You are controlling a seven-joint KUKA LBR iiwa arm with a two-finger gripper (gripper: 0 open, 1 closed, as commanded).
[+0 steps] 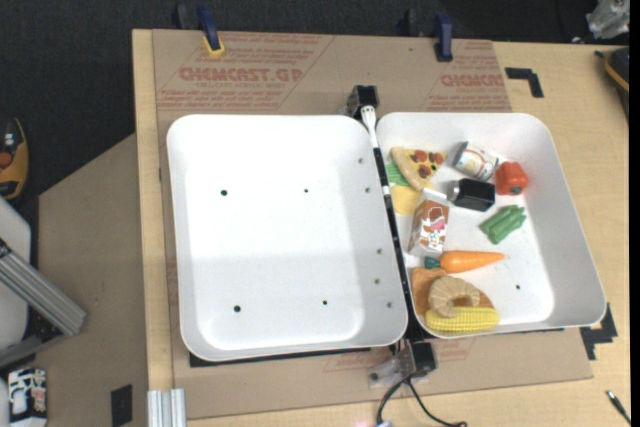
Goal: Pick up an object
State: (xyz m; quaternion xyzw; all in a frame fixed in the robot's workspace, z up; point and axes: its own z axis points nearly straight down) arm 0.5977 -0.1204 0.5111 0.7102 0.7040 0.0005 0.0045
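The right bin (560, 215) holds several toy foods. A pizza slice (417, 162) lies at its upper left, with a small can (474, 159) and a red pepper (511, 177) to its right. A black block (472, 194) sits below the can. A green pepper (502, 224) lies right of a small carton (432, 226). Lower down are a carrot (470, 262), a croissant (458, 296) and a corn cob (463, 320). A yellow piece (402, 202) rests by the bin's left wall.
The left bin (280, 235) stands beside the right one on a brown board (300, 70). Blue clamps (209, 29) (443, 37) hold the board's far edge. A cable (420, 395) runs off the front edge.
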